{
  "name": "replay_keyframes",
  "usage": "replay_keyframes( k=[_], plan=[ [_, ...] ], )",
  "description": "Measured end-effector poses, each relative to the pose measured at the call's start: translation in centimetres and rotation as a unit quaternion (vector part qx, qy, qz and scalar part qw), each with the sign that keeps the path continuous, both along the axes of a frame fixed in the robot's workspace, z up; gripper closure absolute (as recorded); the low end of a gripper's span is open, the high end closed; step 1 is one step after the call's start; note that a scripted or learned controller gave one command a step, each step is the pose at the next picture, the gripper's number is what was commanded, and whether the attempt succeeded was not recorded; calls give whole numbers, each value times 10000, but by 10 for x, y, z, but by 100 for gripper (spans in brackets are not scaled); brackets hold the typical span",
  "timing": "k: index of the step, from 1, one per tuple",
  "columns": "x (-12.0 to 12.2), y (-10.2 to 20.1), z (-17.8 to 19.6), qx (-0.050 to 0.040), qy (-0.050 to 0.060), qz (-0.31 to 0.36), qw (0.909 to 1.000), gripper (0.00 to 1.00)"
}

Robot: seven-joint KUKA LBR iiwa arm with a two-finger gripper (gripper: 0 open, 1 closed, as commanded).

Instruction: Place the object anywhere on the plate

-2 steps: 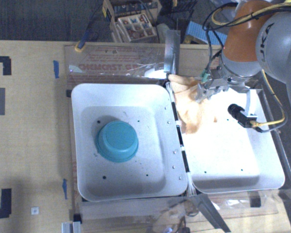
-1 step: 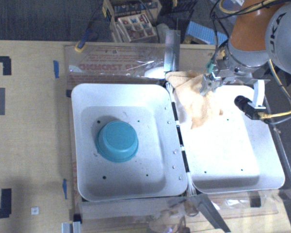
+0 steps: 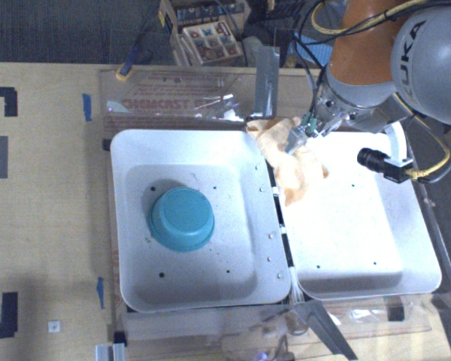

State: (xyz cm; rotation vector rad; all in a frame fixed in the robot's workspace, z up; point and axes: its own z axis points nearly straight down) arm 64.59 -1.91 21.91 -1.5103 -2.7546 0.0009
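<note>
At the far rim where the two bins meet: gripper (image 3: 299, 135), lowered from the arm (image 3: 428, 51) on the right, tip sunk into the top folds of a crumpled tan cloth (image 3: 295, 173). State of the gripper not to be told from this angle, its tip being masked by the fabric; a firm hold on the cloth therefore neither confirmed nor ruled out. Cloth bunched against the far left corner of the right bin (image 3: 361, 232), one fold lapping over the dividing rim, the rest trailing down onto that bin's floor. Round blue plate (image 3: 182, 218) lying in the middle of the left bin (image 3: 128, 164), well apart from the cloth and with nothing on it.

Step in hand, by judgement: pick-up of the cloth, at or just around the moment of closing; transfer not yet begun.

Next move, by judgement: secure closure on enough fabric, then a lift high enough to bring the hanging tail clear of the dividing rim, followed by travel leftward and toward the near side to a spot above the plate, and release there. Soft, loose material likely to sag and drag; snagging on the rim or slipping free during the lift to be expected as the main risks. Low release over the plate's centre advisable, so that the cloth settles on the plate rather than draping off its edge.
</note>
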Motion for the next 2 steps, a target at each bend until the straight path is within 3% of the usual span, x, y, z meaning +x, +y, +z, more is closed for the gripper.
replay_keyframes(
  k=[1, 2],
  plan=[
    [-10, 54, 12, 3, -12, 1979, 9802, 100],
    [-27, 101, 3, 7, -11, 3882, 9216, 100]
  ],
)
